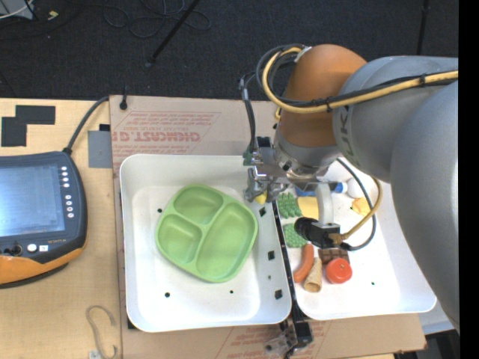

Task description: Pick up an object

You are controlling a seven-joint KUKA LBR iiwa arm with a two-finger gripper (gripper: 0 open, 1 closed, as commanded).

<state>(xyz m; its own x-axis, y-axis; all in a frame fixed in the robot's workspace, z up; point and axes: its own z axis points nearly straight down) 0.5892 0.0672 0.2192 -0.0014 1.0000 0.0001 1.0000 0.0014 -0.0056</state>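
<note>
My gripper (263, 188) hangs below the orange band of the arm, over the divider between the two bins, at the upper left corner of the right bin (389, 294). A small yellow piece (258, 197) shows just beneath it; whether it is held is unclear. Toy foods lie in the right bin: a yellow block (307, 205), a green piece (293, 235), an orange sausage (304, 262), a tan cone (313, 279) and a red tomato (338, 271). The arm hides the back of this bin.
A green divided plate (206, 232) lies in the left bin (142, 305). A black cable loop (320, 232) hangs over the toys. Another yellow piece (361, 206) lies further right. A control pendant (34, 204) rests on the bench at far left.
</note>
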